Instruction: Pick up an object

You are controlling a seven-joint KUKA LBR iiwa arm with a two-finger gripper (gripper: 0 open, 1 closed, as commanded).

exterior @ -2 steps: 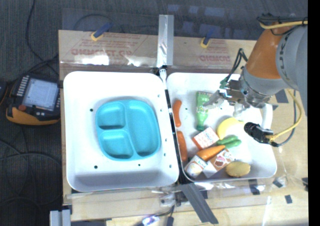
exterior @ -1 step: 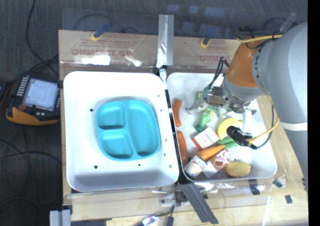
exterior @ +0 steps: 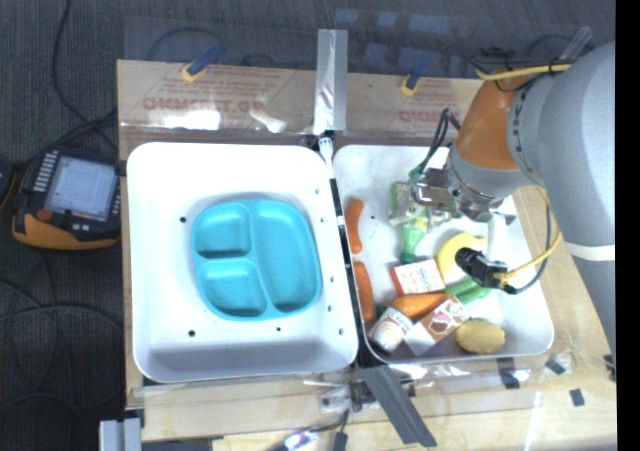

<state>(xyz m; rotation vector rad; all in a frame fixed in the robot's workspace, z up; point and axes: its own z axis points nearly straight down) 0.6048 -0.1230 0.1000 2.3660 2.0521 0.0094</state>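
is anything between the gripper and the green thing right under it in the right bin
Nothing visible. The grey two-finger gripper hangs directly above the green plastic toy vegetable in the right white bin. A yellow round toy and a small orange carton crowd it beside and below.

Both white bins [exterior: 170, 339] present smooth, glossy plastic, the blue divided tray [exterior: 255, 259] a smooth semi-matt plastic, the table [exterior: 240, 94] flat matt wood-coloured board, the arm [exterior: 580, 139] smooth grey casing, and the floor [exterior: 60, 39] rough dark carpet.
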